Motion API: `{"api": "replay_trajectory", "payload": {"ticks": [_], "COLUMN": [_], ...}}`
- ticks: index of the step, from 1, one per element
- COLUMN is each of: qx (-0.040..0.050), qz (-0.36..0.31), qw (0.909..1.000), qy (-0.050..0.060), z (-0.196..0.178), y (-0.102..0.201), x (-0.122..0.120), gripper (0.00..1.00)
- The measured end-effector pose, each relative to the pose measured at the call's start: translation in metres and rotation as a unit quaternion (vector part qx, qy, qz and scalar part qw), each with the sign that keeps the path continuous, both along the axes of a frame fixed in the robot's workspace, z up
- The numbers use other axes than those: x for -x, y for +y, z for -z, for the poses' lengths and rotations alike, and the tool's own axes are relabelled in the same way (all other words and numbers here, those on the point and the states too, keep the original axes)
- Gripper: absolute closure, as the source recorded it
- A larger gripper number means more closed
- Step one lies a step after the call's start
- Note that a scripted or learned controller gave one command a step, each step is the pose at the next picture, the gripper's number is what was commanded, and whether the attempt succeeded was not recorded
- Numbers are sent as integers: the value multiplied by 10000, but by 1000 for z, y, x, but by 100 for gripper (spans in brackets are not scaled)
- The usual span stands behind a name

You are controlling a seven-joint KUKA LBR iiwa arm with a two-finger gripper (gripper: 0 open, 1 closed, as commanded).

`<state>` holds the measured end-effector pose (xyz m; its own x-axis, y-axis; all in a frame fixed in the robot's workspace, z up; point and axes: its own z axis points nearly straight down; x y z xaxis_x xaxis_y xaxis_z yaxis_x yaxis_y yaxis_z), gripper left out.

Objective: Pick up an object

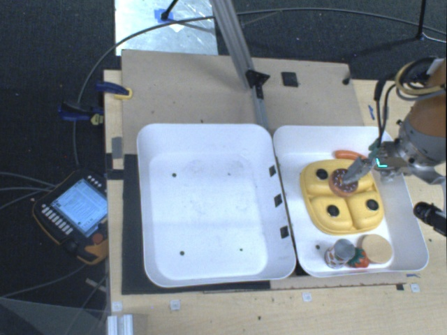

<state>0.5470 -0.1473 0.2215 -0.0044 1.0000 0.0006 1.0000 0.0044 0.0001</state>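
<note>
The arm [422,135] reaches in from the right, claw [351,176] angled down-left.

We're looking down on a robotics lab: a plywood bench [209,89] is carrying two white bins [202,208], cables are trailing over dark carpet [49,40], and a teach pendant [73,215] is glowing off the bench's left edge. Clamps [115,89] are gripping its far-left corner, and a camera pole [234,33] is leaning in.
</note>
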Motion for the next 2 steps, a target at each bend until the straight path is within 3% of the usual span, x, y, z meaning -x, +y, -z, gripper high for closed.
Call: {"api": "replay_trajectory", "payload": {"ticks": [1, 2], "qx": [1, 1], "qz": [-1, 18], "qw": [10000, 10000], "qy": [-6, 12], "z": [-1, 52], "y": [0, -5], "x": [0, 9], "gripper": [0, 0]}}
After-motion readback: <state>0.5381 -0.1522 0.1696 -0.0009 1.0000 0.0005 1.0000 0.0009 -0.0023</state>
